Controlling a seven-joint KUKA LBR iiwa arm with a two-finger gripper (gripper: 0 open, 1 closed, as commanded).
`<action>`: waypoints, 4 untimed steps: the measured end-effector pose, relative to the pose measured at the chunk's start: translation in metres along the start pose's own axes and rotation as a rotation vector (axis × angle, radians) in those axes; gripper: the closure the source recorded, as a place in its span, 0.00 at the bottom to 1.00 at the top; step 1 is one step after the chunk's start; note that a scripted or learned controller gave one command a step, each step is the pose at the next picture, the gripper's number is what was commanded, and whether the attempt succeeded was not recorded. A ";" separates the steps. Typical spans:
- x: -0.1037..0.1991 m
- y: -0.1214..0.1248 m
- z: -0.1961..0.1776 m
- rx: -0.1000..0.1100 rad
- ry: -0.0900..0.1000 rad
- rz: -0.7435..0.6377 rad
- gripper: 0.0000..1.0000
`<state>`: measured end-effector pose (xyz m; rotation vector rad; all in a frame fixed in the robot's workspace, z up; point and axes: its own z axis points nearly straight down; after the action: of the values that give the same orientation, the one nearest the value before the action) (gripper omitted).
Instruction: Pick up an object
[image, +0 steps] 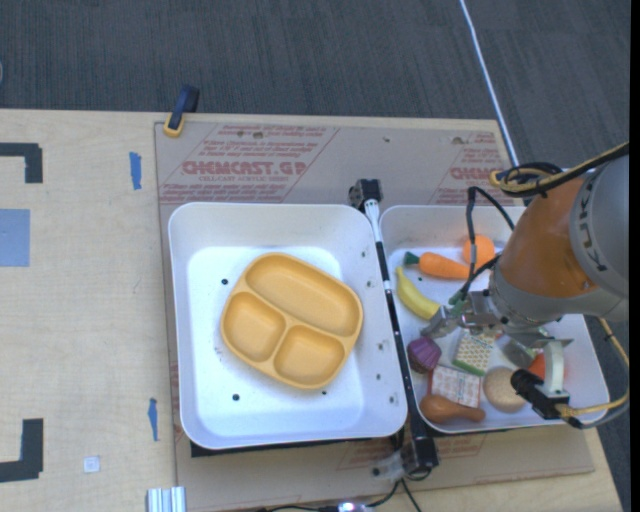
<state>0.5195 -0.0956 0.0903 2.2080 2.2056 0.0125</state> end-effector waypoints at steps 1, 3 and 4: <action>-0.001 0.001 -0.011 -0.005 -0.003 0.002 1.00; -0.002 0.002 -0.021 -0.008 -0.006 0.002 1.00; -0.002 0.002 -0.021 -0.008 -0.006 0.002 0.00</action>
<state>0.5212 -0.0972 0.1116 2.2036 2.1969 0.0147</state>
